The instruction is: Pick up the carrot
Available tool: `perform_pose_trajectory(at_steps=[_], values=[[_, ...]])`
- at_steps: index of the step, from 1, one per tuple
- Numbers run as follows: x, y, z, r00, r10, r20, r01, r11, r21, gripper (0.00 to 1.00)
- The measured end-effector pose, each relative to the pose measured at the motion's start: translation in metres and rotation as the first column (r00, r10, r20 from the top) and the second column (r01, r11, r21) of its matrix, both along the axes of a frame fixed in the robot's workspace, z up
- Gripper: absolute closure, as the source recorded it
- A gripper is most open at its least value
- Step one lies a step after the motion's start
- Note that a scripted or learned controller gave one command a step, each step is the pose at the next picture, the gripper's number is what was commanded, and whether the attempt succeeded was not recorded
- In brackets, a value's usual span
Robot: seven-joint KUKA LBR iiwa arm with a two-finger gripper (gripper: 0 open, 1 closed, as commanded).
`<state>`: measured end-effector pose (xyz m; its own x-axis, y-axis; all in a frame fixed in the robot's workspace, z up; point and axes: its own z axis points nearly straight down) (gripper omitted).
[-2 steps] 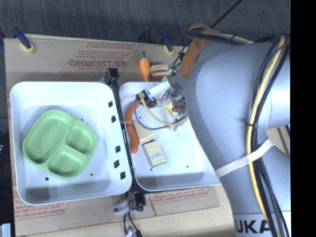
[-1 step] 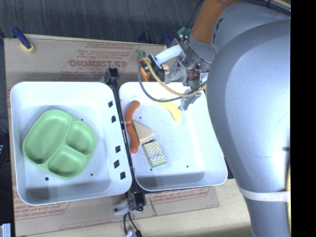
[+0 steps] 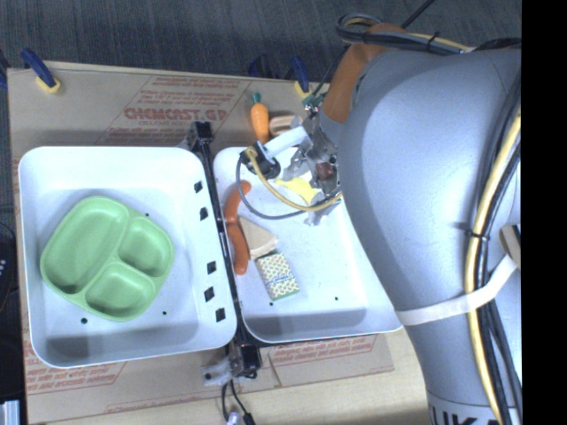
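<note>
The carrot (image 3: 258, 119), small and orange with a green top, shows at the far edge of the right bin (image 3: 354, 312), over the rim near the cardboard. My gripper (image 3: 304, 145) is just to its right, at the bin's far end, under the orange-banded wrist. A pale piece (image 3: 283, 124) lies between the carrot and the gripper; I cannot tell whether the carrot is held or resting.
In the right bin lie a long sausage (image 3: 234, 225), a slice of bread (image 3: 258, 237), a patterned small box (image 3: 278, 276) and a yellow flat piece (image 3: 301, 189). The left bin (image 3: 53, 343) holds a green divided plate (image 3: 107, 256). The arm's big grey body covers the right side.
</note>
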<state>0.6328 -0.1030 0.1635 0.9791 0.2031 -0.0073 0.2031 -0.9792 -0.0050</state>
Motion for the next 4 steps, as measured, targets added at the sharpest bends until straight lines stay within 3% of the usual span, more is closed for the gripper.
perform_pose_trajectory(at_steps=[1,2,3,4], values=[[0.016,-0.031,-0.073,1.000,0.000,-0.001,0.000,1.000,0.001,0.00],[0.010,0.000,0.027,1.000,0.002,0.005,-0.002,1.000,-0.001,0.00],[0.014,-0.013,-0.058,1.000,0.001,0.001,-0.001,1.000,0.000,0.00],[0.014,-0.012,-0.047,1.000,0.006,-0.001,-0.006,1.000,0.004,1.00]])
